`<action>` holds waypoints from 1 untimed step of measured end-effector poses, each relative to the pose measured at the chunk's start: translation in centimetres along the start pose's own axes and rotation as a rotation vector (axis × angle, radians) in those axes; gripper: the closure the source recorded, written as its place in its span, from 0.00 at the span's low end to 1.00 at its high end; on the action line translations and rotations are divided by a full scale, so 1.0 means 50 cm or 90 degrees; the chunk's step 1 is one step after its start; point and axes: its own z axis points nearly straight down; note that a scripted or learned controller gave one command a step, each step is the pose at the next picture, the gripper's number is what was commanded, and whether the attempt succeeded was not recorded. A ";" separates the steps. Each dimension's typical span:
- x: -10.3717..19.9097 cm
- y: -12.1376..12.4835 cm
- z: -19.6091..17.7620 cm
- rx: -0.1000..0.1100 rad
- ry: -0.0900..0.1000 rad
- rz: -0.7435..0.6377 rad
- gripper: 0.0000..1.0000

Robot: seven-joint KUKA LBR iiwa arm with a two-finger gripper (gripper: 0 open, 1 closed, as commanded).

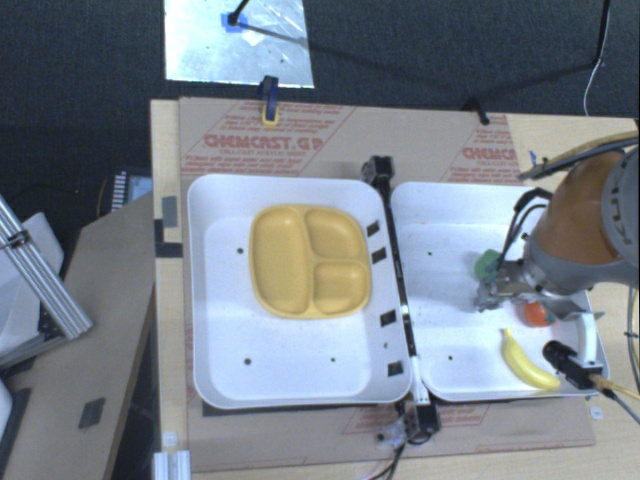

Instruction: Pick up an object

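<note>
gripper (pixel 493 296) low in right bin (pixel 440 223) | beside green object (pixel 487 263) | finger state unclear | banana (pixel 525 361) near

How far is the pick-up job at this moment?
Done: the arm has reached low over the right bin, its tool next to a green object. In hand: nothing is visibly gripped. Left: grasping and lifting; the banana and orange-red object lie in that bin.
</note>
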 end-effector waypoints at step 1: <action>-0.007 0.011 -0.126 -0.003 -0.001 -0.002 1.00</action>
